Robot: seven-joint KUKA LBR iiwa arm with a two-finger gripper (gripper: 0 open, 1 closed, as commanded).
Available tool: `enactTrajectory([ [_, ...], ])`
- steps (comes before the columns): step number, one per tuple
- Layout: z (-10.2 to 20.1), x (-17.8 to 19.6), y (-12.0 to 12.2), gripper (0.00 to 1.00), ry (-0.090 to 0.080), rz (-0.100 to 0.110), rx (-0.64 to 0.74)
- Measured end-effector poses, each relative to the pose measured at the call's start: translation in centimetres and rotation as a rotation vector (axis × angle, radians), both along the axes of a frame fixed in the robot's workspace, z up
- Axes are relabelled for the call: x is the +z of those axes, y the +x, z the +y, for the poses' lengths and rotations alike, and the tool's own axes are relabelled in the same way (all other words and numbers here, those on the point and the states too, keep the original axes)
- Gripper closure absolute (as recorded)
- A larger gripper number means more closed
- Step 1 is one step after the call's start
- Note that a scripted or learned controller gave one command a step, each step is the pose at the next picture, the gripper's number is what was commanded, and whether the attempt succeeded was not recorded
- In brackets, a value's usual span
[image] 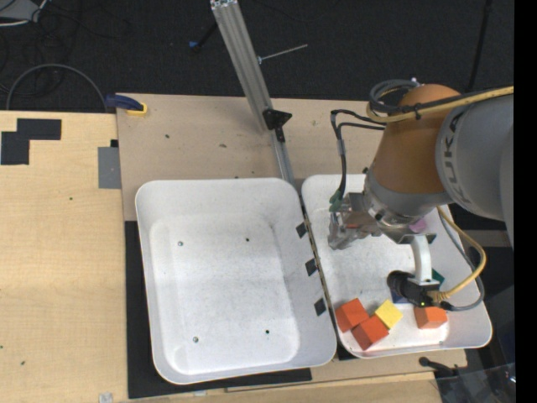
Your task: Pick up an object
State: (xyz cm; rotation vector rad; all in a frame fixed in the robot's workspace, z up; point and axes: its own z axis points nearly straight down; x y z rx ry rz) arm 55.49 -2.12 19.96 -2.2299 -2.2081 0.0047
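Note:
In the right bin (321, 193) my gripper (344, 230) hangs low over the bin floor near its left wall, and nothing shows in it. Along the bin's front edge lie two red-orange blocks (352, 313) (370, 333), a yellow block (388, 315) touching them, and an orange block (430, 316) further right. All the blocks lie well in front of the gripper. A small purple thing (418, 224) peeks out from under the wrist, mostly hidden by the arm.
The left bin (218, 275) lies beside the right one, with black clips (310, 266) along the shared wall. A slanted aluminium bar (247, 65) rises behind the bins. A black cable end (408, 288) and a white part (423, 263) hang by the blocks.

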Motion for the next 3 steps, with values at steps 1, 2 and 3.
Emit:
enactTrajectory([
  [1, -8.8, 3.9, -4.4, 1.0, -0.003, -0.004, 0.002],
  [2, -5.7, -0.2, 2.5, 1.0, 0.0, -0.002, 0.013],
  [3, -6.2, -1.0, -1.5, 1.0, 0.001, 0.003, 0.008],
])
